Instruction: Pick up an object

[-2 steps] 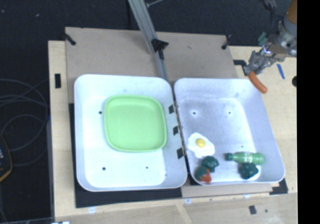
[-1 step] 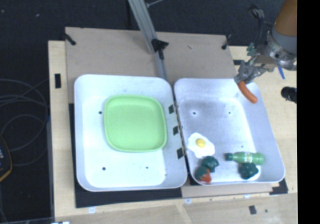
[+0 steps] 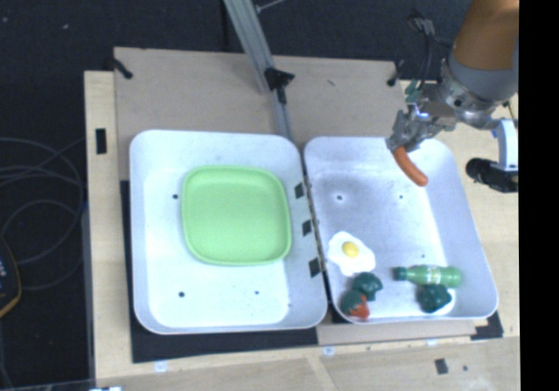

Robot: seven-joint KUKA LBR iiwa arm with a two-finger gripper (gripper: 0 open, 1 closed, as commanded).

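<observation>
Orange sausage [image 3: 410, 165] hangs tilted over the right bin's [image 3: 463, 206] far corner, its upper end clenched in the gripper [image 3: 408, 138], evidently lifted for pickup. Fried egg [image 3: 350, 251], green bottle [image 3: 428, 275] and broccoli pieces [image 3: 363, 286] lie along the near wall; the green plate [image 3: 236, 215] occupies the left bin [image 3: 153, 232].

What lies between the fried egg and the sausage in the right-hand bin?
In the camera view, nothing lies between the fried egg and the sausage: only bare white floor of the right-hand bin. The sausage hangs at the gripper.

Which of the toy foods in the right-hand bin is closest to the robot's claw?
The orange sausage, right under the gripper at the bin's far edge. The fried egg, green bottle and the rest lie along the near edge.
</observation>
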